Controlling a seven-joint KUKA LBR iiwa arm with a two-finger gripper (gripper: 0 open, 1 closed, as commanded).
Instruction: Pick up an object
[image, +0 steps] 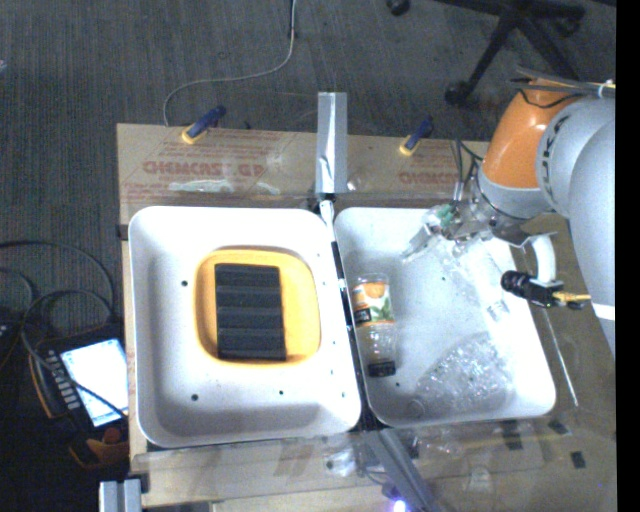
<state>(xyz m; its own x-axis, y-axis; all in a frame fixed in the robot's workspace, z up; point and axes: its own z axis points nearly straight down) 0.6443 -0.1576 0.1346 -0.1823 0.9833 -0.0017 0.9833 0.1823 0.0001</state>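
Bottle (374, 325), clear plastic with orange label and dark cap, flat along right bin's (520, 400) left wall; tool (452, 222) state unclear.

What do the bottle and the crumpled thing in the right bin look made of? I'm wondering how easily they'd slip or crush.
The bottle looks like clear, glossy plastic: the bin's white shows through it, around an orange label and a dark cap. The crumpled thing seems to be thin transparent plastic film or a bag, creased with glinting highlights. Both bins look like smooth white moulded plastic.

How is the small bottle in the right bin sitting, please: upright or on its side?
On its side: the bottle lies lengthwise along the right bin's left wall, dark cap toward the camera.
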